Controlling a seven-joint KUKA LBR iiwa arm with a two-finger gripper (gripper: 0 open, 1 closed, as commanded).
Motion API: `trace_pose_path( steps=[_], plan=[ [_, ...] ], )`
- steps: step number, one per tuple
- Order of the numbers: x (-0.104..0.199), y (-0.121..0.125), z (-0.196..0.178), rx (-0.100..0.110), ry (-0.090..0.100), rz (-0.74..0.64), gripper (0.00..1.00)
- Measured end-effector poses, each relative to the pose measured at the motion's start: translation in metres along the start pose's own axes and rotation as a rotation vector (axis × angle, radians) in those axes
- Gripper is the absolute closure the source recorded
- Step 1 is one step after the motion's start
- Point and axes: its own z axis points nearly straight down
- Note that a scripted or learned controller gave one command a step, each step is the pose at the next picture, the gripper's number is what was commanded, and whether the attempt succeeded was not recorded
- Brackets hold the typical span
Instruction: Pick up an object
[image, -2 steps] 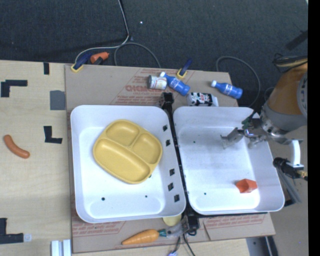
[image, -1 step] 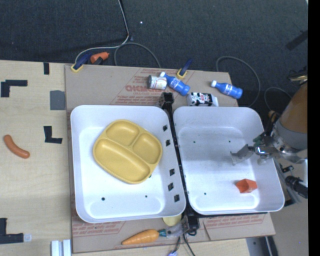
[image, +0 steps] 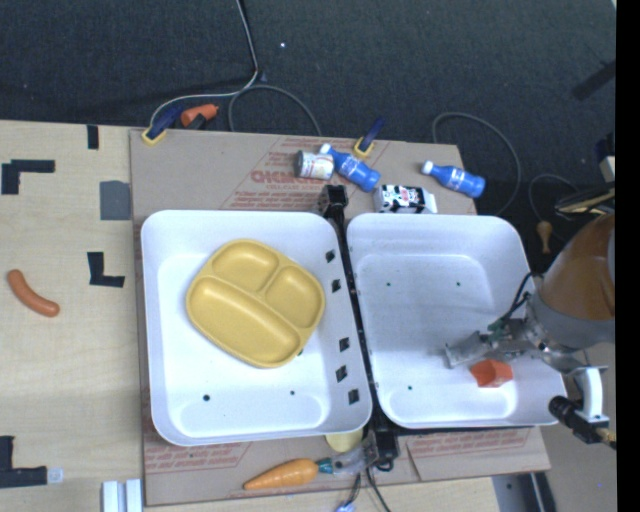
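Small red block, right bin, near front

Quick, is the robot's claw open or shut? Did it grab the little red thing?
Gripper: cannot be told. It sits right above the red block in the right bin, but no hold is visible.

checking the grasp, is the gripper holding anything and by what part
Cannot be told: the gripper sits right beside the orange block in the right bin, but no grip shows.
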Motion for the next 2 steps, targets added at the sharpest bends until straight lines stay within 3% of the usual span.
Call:
trace_pose_path(
  steps=[1, 2],
  plan=[
    [0.027, 0.108, -0.003, -0.004, -0.001, -0.009, 0.0],
    [0.097, 0.153, -0.021, 0.002, 0.004, -0.011, 0.0]
  ],
)
